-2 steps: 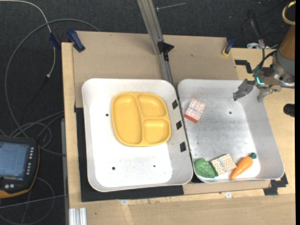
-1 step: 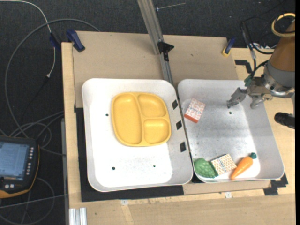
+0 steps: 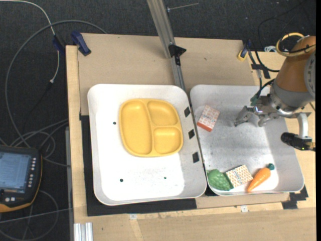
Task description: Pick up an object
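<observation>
The right bin (image 3: 235, 149) holds a small pink and white box (image 3: 208, 118) near its far left. Along its near edge lie a green lumpy object (image 3: 219, 179), a patterned little box (image 3: 238, 175) and an orange carrot (image 3: 259, 179). My gripper (image 3: 250, 119) hangs over the far right part of this bin, to the right of the pink box and apart from it. Its fingers (image 3: 239, 119) are spread open with nothing between them.
In the left bin (image 3: 100, 149) lies a yellow three-compartment tray (image 3: 150, 127). A metal post (image 3: 163, 21) rises behind the bins. Black clips (image 3: 191, 133) sit along the seam between the bins. The arm (image 3: 296, 79) enters from the right.
</observation>
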Robot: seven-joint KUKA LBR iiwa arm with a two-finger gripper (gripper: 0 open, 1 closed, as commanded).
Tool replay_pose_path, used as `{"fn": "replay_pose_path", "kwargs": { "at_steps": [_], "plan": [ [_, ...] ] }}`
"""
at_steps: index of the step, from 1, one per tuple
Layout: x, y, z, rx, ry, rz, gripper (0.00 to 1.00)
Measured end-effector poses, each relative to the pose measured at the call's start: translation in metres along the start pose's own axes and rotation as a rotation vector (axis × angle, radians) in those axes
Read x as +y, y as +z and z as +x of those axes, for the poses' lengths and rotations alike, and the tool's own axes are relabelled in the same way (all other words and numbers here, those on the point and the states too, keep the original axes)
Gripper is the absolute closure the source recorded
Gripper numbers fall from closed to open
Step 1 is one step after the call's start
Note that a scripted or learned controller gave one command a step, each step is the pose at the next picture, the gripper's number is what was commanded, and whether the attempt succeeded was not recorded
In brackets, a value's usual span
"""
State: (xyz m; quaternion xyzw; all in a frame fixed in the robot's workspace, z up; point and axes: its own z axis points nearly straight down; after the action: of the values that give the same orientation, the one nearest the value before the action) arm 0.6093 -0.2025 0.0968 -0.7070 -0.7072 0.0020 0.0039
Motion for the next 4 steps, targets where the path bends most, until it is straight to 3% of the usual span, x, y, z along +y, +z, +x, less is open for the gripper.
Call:
{"fn": "replay_pose_path", "kwargs": {
  "at_steps": [1,2,4],
  "plan": [
    [0.000,0.004,0.000,-0.002,0.000,-0.005,0.00],
    [0.001,-0.008,0.001,-0.002,-0.001,-0.008,1.00],
    [0.010,-0.127,-0.003,-0.006,-0.002,-0.017,1.00]
  ]
}}
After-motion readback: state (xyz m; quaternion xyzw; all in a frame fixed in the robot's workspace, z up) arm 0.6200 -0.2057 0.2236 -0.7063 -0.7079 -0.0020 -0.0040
